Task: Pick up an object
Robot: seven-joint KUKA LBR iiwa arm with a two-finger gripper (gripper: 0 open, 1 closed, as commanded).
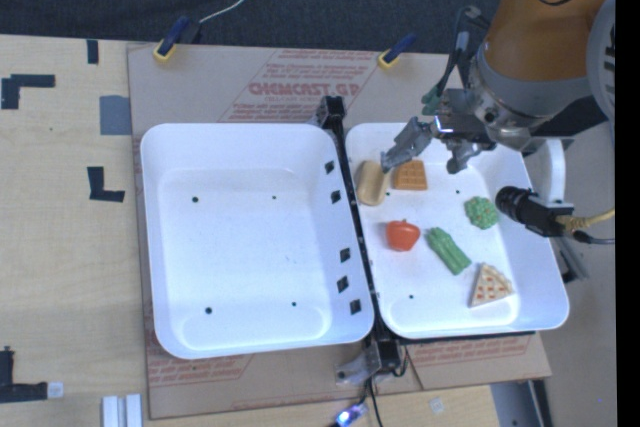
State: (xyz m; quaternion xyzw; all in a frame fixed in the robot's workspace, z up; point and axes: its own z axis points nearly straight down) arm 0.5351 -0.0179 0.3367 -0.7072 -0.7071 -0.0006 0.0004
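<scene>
The right bin (535, 310) holds several toy foods: a tan bread piece (371, 182) by the divider, an orange waffle square (409, 177), a red tomato (403, 235), a green pickle (448, 250), a green broccoli piece (482, 212) and a waffle wedge (490, 285). My gripper (432, 149) hangs over the bin's far part, just above the waffle square. Its two fingers stand spread apart with nothing between them; one fingertip (400, 151) points toward the bread piece.
The left bin (165, 215) lies beside the right one, with a black divider strip (345, 215) between them. Both rest on a cardboard sheet (290, 85) held by clamps at the back. A black cylinder (525, 205) of the arm overhangs the right bin's right side.
</scene>
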